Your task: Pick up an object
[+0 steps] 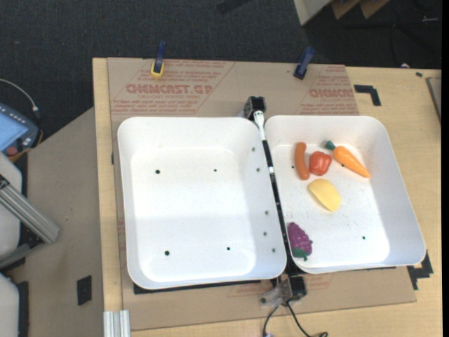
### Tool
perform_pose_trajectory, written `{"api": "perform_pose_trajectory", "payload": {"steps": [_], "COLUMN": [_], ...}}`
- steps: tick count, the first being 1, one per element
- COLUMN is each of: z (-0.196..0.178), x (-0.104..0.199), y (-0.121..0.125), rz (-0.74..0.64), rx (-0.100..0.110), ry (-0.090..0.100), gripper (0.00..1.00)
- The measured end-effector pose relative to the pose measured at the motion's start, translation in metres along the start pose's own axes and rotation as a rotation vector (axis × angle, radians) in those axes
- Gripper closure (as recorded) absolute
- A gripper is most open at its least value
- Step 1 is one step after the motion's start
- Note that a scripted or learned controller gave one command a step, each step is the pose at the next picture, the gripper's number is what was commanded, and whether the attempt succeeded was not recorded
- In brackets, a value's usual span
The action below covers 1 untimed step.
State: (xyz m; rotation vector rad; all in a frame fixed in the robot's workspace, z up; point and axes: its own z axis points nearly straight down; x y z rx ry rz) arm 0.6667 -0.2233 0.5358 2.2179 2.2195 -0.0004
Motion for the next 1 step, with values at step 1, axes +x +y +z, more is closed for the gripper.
{"api": "perform_pose_trajectory", "payload": {"steps": [1], "z": [0.0], "x": [0.0], "y": [0.0], "rz": [0.0], "rx": [0.0], "ry": [0.0], "gripper": [1.0]}}
